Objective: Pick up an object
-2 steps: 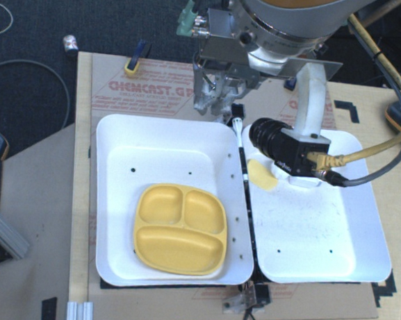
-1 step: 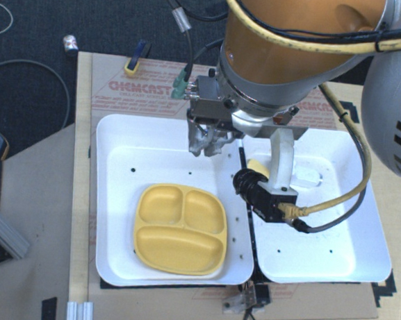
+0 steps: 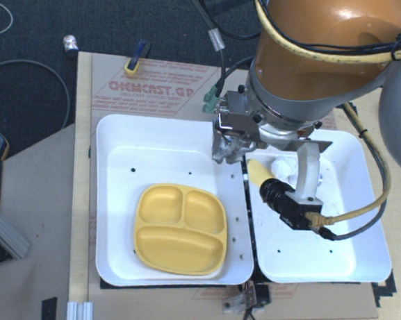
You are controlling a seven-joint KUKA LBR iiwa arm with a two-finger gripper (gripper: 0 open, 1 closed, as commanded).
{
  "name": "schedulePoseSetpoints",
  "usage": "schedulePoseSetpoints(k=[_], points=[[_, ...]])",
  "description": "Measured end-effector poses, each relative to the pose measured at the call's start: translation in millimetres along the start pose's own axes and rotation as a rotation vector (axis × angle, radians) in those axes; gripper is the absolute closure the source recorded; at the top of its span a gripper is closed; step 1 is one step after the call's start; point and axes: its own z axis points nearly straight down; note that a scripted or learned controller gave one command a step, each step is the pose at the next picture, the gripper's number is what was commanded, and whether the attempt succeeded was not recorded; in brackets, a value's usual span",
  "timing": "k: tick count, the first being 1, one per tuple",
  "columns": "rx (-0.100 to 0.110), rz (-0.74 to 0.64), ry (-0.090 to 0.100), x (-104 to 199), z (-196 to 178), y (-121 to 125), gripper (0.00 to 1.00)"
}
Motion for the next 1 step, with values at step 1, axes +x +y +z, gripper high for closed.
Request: schedulePoseSetpoints(k=[1], points=[[-0.007, -0.006, 0.004, 3.5, -12.9, 0.2, 1.0]])
